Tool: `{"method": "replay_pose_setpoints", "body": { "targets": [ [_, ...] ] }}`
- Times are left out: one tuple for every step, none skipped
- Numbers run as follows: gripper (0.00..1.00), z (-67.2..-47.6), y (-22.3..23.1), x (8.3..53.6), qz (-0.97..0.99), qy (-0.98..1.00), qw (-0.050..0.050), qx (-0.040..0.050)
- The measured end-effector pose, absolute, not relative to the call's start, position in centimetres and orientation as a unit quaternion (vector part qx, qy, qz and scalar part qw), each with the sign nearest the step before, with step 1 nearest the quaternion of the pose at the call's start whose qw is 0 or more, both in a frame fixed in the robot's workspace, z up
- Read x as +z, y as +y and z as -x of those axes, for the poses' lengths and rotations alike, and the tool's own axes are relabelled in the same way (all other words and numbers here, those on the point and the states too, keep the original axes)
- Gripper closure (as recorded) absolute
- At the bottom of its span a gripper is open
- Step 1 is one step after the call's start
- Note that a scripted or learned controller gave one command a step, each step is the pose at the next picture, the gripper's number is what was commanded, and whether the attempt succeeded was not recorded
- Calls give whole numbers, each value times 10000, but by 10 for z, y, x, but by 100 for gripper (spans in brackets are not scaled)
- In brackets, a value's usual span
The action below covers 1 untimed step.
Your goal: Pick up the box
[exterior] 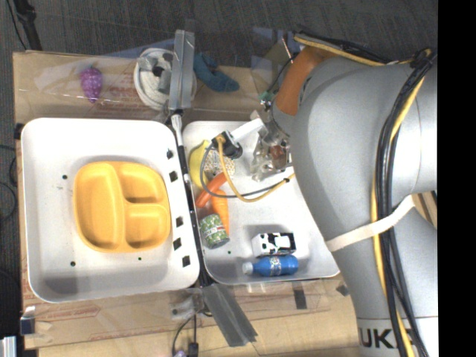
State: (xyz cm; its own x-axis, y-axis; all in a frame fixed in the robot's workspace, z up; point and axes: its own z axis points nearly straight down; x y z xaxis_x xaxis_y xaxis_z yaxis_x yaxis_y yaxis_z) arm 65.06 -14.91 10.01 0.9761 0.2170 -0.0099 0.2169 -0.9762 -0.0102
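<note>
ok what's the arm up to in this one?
The KUKA arm reaches in from the right over the right bin, its gripper low near that bin's upper middle. Nothing visibly sits between its fingers. The likely box, black and white, lies nearer the bin's front edge beside a blue bottle, apart from the gripper. The left bin holds a yellow divided tray.

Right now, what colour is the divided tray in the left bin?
Yellow. The divided tray shows best in the camera view, lying in the white left bin.
</note>
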Motion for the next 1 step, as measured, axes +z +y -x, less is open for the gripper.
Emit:
{"method": "replay_pose_setpoints", "body": {
  "targets": [
    [100, -608, -135, 91, 9942, -1078, 21, 29]
  ]
}}
